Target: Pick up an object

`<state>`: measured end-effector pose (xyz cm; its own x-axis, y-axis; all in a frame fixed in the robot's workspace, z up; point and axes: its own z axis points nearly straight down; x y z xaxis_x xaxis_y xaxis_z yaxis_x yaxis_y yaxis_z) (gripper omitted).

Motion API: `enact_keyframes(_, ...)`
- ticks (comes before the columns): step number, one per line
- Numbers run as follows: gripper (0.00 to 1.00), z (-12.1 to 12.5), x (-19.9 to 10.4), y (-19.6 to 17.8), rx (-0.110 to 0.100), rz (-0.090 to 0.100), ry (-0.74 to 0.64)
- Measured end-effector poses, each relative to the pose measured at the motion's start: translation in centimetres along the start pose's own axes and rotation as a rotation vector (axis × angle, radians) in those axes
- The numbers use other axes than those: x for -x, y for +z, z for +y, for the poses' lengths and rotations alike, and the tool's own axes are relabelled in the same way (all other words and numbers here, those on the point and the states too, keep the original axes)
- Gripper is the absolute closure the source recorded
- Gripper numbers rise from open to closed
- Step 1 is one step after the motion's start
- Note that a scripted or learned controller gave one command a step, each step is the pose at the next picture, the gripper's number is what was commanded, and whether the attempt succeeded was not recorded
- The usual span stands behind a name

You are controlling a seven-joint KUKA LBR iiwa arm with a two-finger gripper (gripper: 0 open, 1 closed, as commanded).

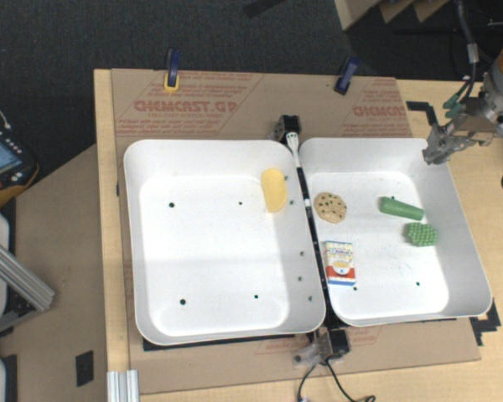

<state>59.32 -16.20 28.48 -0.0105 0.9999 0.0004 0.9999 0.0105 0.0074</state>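
The gripper (440, 145) hangs over the right bin's (461, 224) far corner, apart from the cookie (329, 207), green pieces (401, 208) and small carton (339, 263).

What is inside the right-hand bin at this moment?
The right bin holds a cookie, a green cylinder, a green bumpy piece and a small printed packet. All lie apart, uncovered. The gripper is over its far corner.
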Motion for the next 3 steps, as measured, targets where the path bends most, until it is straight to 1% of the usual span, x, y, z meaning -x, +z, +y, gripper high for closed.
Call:
enact_keyframes(1,1.00,-3.8,3.3,-20.3,0.014,-0.010,0.012)
enact_keyframes(2,1.00,-6.7,6.3,-25.5,0.002,-0.007,0.014)
enact_keyframes(3,1.00,-6.5,6.1,-26.3,0.001,-0.007,0.010)
